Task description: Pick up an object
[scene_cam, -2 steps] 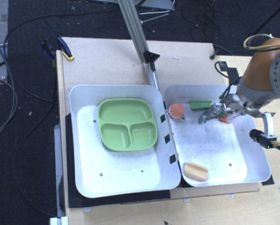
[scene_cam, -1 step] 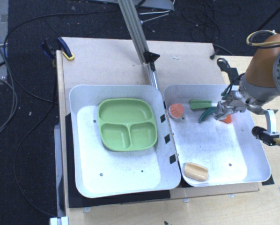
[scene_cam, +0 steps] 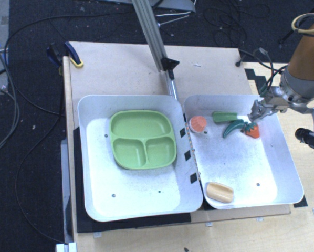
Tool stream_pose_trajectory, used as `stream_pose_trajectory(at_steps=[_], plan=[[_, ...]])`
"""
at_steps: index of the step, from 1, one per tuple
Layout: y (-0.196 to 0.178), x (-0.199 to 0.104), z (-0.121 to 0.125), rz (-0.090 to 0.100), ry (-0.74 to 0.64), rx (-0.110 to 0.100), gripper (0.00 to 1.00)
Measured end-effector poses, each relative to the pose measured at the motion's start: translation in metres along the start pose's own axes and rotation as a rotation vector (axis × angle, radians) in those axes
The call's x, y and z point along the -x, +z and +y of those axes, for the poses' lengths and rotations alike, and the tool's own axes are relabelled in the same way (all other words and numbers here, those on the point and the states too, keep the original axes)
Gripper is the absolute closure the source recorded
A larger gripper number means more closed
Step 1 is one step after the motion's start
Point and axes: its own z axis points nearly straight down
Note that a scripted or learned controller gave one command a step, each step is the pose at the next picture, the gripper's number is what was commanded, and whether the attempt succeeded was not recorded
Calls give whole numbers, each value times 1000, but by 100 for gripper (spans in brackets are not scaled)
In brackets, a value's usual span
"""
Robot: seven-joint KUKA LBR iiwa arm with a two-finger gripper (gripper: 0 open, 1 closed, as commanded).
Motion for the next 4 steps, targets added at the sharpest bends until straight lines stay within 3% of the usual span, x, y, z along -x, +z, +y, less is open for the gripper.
stream_pose_trajectory(at_steps=[1,3,4], plan=[[4,0,1,1,-1,-4,100],[-23,-115,2,4,-7,-5,100],[-14,-171,1,4,-6,-8,100]])
